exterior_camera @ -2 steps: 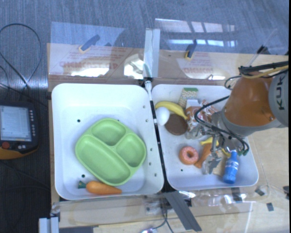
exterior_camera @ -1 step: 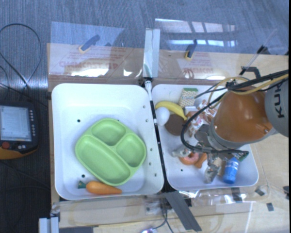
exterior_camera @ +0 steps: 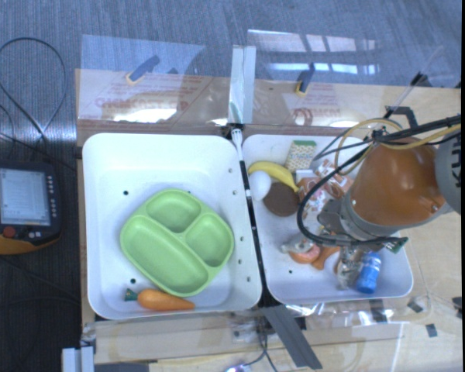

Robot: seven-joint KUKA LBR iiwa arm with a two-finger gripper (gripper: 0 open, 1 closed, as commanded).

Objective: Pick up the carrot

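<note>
The carrot [exterior_camera: 164, 301], orange with a small green top, lies flat along the front wall of the left bin [exterior_camera: 108, 161], just below the green divided plate [exterior_camera: 178, 241]. My arm's orange band [exterior_camera: 395, 184] hangs over the right bin [exterior_camera: 395, 285], with cables looped around it. The gripper [exterior_camera: 325, 244] points down among the items in the right bin's middle, far to the right of the carrot. The wrist and cables hide most of it.
The right bin holds a banana [exterior_camera: 273, 173], a white egg [exterior_camera: 260, 183], a brown round piece [exterior_camera: 279, 200], a patterned box [exterior_camera: 301, 155], an orange item [exterior_camera: 310, 254] and a blue bottle [exterior_camera: 368, 273]. A teach pendant [exterior_camera: 19, 204] lies left of the bench.
</note>
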